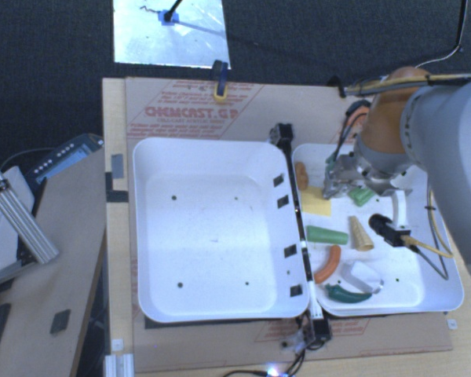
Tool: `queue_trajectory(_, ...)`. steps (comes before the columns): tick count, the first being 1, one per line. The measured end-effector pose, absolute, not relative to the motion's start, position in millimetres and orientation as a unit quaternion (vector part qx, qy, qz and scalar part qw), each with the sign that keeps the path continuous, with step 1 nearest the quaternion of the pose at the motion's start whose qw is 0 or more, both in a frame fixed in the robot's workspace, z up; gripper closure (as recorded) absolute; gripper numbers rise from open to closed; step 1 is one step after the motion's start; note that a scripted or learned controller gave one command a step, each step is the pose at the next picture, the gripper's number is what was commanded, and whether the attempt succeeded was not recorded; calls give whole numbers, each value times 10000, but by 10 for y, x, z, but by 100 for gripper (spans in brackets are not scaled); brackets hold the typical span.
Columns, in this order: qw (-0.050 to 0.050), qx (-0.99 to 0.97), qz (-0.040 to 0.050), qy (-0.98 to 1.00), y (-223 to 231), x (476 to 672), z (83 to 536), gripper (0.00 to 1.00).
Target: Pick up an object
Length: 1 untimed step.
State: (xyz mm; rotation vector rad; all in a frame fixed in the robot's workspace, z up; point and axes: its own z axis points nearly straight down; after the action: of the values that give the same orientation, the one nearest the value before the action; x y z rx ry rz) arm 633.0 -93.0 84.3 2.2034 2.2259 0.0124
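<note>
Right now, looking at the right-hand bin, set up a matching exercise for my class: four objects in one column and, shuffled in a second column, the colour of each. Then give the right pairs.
Column one:
1. flat square piece
2. short cylinder
3. curved sausage shape
4. cone-shaped piece

Column two:
A. tan
B. orange-red
C. yellow
D. green

All four lie in the right bin, in front of the gripper.

Pairs: 1-C, 2-D, 3-B, 4-A.
</note>
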Motion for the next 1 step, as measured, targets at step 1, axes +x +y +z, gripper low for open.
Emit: queue_trajectory(1,98,7049,64,7092,-1089,6727,2786,100)
